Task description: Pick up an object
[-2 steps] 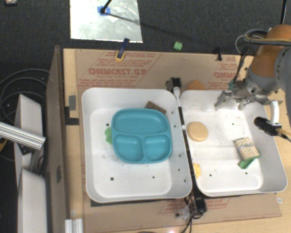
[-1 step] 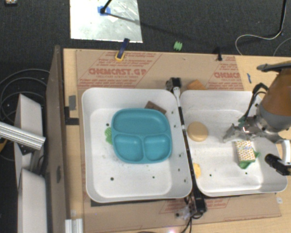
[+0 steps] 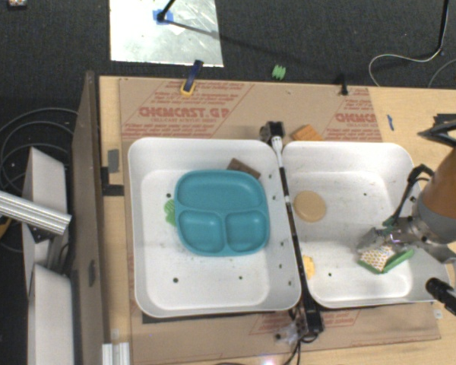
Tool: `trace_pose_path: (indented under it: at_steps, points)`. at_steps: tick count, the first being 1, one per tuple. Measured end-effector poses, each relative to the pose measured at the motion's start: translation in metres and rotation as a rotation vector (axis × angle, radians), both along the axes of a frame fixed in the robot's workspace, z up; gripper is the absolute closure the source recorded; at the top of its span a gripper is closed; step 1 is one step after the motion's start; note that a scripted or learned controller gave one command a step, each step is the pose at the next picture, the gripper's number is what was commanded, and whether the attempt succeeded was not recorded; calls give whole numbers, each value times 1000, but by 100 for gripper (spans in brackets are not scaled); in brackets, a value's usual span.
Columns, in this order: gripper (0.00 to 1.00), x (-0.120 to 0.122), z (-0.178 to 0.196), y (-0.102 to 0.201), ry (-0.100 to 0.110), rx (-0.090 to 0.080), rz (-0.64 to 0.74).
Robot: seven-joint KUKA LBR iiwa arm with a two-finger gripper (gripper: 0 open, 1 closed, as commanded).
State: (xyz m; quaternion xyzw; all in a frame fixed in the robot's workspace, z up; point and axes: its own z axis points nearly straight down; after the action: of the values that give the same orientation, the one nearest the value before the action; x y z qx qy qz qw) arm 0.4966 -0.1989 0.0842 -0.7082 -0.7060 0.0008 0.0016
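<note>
My gripper [image 3: 386, 238] sits at four o'clock in the right bin [image 3: 349, 158], over a sponge [image 3: 381, 259]; finger state indeterminable. Sponge judged light, soft; grasp across its middle.

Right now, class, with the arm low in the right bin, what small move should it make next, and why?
Probably a slow, straight lift. The gripper sits right at the patterned green-edged object in the right bin, so rising would show whether it has a hold.
</note>
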Motion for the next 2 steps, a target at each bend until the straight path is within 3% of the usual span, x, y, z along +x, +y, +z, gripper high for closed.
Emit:
trace_pose_path:
  at_steps: [1, 2]
  points:
    - [100, 5, 11, 1, -8, -2, 4]
    - [100, 86, 100, 56, -19, -2, 16]
